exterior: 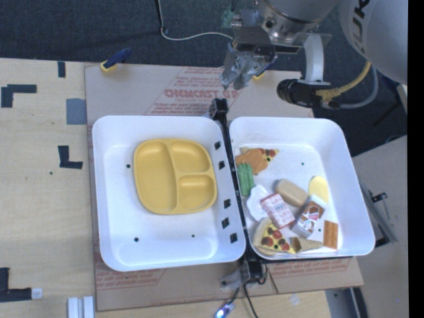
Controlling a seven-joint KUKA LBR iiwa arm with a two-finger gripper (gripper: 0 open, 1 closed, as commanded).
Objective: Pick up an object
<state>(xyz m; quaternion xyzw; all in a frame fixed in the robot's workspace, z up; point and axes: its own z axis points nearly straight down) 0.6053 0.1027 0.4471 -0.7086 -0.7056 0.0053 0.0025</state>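
The metal gripper (236,78) hung above the bench's far edge; whether its fingers gripped anything could not be told. Below it to the right, glossy toy foods (288,211) crowded one white bin (344,177); below-left, a yellow divided plate (175,175) lay smooth.

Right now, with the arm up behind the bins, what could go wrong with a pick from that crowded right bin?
Two risks. The toy food in the right white bin lies packed together: the red-and-white packet touches the tan bread roll, so the gripper may nudge neighbours or lift two. The flat pizza slice lies low against the bin's near wall, where a grasp could slip.
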